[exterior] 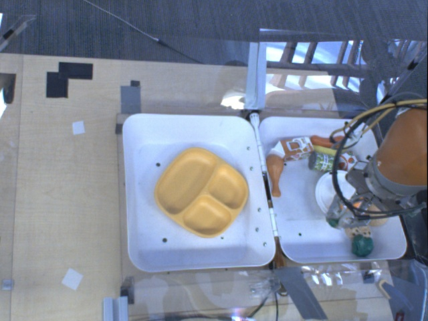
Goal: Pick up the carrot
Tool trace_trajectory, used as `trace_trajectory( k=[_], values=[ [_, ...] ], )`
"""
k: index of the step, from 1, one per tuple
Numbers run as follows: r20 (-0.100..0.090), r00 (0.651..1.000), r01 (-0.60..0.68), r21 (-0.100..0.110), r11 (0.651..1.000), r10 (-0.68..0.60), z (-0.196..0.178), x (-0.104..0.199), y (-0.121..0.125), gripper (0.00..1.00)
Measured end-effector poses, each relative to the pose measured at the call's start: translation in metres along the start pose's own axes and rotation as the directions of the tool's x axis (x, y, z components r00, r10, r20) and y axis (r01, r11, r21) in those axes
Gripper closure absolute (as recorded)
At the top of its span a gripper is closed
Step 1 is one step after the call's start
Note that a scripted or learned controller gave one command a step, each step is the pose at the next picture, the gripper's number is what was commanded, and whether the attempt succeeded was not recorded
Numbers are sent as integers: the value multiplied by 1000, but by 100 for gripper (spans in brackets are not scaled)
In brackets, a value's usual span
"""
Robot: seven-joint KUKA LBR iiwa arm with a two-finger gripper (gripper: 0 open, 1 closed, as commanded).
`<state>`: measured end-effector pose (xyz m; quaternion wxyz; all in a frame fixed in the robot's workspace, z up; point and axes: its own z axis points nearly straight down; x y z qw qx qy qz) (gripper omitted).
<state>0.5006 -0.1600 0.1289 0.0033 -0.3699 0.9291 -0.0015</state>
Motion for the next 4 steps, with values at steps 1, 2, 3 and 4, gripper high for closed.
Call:
trace_trajectory(
  k=[1,2,3,4],
  values=[
    [2,981,-192,4,981,192,39,-42,14,100],
    [9,982,-191,6,982,191,39,-44,14,0],
    [14,982,-189,11,982,189,26,-47,13,100],
    [7,898,-441,5,898,441,39,-54,32,100]
  ],
)
